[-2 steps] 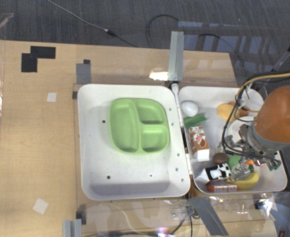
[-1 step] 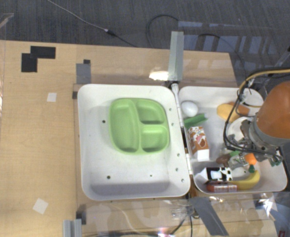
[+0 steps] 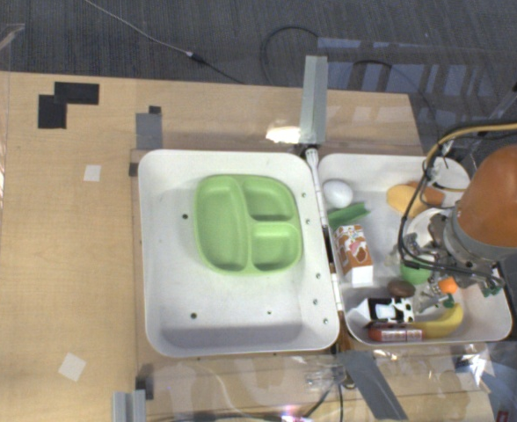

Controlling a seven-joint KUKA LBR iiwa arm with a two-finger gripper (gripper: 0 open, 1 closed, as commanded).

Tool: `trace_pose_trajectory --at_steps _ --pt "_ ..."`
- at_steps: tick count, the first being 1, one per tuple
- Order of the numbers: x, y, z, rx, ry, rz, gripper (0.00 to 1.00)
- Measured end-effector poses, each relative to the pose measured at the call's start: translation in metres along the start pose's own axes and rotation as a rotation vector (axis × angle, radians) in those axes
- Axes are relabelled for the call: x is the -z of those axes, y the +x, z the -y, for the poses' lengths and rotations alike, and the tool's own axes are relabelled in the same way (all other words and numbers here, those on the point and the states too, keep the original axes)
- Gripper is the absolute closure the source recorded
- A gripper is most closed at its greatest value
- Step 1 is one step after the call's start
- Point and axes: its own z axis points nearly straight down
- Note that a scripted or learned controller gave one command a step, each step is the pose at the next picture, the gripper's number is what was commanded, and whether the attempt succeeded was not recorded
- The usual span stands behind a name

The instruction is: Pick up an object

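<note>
Arm lowered into the right bin (image 3: 501, 328), reaching for a pick.

Nearest lies a banana (image 3: 441, 322), with the gripper (image 3: 436, 295) just above it, grip state unreadable; beyond sits a white egg (image 3: 337, 192). Next: settle on one item and lift.

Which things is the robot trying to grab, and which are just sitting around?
For the job:
gripper
banana
white egg
carton
cow toy

Just lying about:
green tray
left bin
</note>
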Motion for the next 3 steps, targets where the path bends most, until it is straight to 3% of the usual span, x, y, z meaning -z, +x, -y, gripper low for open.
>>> trace_pose_trajectory --at_steps 1,2,3 --pt "-0.007 -0.014 -0.022 0.193 0.022 -0.014 0.00" --pt "-0.006 -0.016 -0.023 0.133 0.032 -0.011 0.00" --pt "-0.012 -0.030 -0.042 0.168 0.006 -0.010 0.00"
